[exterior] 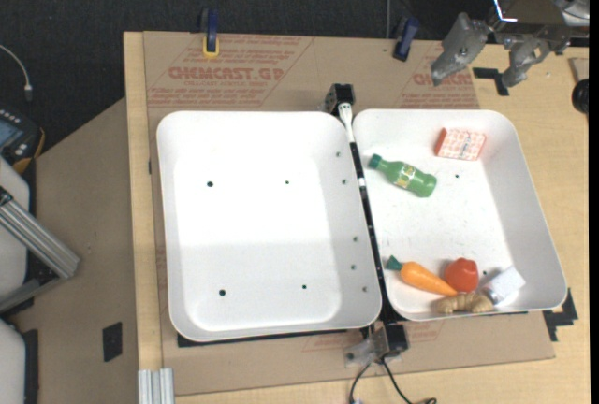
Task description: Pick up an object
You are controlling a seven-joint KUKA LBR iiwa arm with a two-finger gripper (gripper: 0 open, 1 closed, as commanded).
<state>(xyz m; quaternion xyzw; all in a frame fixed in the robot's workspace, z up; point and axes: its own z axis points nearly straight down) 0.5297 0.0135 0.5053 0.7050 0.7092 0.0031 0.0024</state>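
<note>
Hovering high at the top right, the grey two-finger gripper (487, 56) hangs above the far rim of the right-hand shallow white bin (533, 206), its two fingers splayed apart with nothing between them. So it is a spread, idle claw, and everything worth picking lies nearer the camera than it.

Closest candidate: the small pink-and-white patterned block (460, 144), sitting in the bin's far corner just in front of the claw and a touch to its left in the view. It is squat and lies flat, with bare floor all round.

Next, the green plastic bottle with a yellow label (403, 176), lying on its side. Its long axis runs on a slant from the cap at upper left down to the base at lower right, so I'd judge the fingers need to close across that line, not along it. It sits near the bin's left wall but clear of it.

Down at the near edge it gets crowded: an orange toy carrot (420, 277), a red rounded toy (460, 274), a knobbly tan piece (463, 304) and a small white object (505, 284) are bunched together, touching or nearly so, hard against the front wall. That looks the riskiest reach.

The left-hand white bin (178, 206) lies well apart from the gripper. Smooth floor, so things may slide if nudged.
</note>
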